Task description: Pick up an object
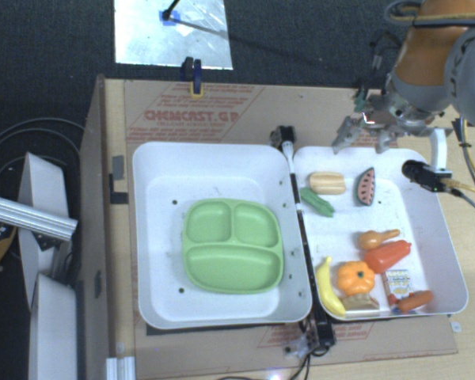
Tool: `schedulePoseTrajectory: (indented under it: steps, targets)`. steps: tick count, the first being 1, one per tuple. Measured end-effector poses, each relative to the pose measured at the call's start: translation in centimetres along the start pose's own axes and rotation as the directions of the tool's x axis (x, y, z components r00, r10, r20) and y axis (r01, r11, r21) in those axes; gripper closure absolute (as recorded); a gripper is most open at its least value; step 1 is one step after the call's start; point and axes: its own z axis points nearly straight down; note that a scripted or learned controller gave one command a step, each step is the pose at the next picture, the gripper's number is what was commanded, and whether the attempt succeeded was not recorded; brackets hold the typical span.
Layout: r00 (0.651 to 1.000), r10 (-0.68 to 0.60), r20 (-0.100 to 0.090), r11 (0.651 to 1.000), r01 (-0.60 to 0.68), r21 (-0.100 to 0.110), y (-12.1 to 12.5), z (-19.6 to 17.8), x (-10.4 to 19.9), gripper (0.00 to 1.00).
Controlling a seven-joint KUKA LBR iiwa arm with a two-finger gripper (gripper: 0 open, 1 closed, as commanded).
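Along the front edge of the right bin (451,267) lie a sausage (412,300), a small printed packet (398,279), an orange pumpkin (355,278) and a yellow banana (328,286), with a red pepper (387,254) and a small brown gourd (377,238) just behind them. Toward the back edge of this bin rest a bread roll (327,183), a green pod (317,202) beside the left wall and a watermelon slice (366,186), while the left bin (154,212) carries a green divided plate (233,245) near its middle. Above the back edge of the right bin hangs the gripper (367,135) with its fingers spread apart and nothing between them.
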Motion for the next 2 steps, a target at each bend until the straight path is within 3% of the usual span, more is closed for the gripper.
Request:
schedulePoseTrajectory:
  steps: [1,2]
  targets:
    - [1.0,0.005,0.001,1.0,-0.005,0.004,-4.4,3.5,-4.1,0.0]
    - [1.0,0.003,0.002,1.0,-0.003,0.001,-1.5,14.6,-7.3,0.0]
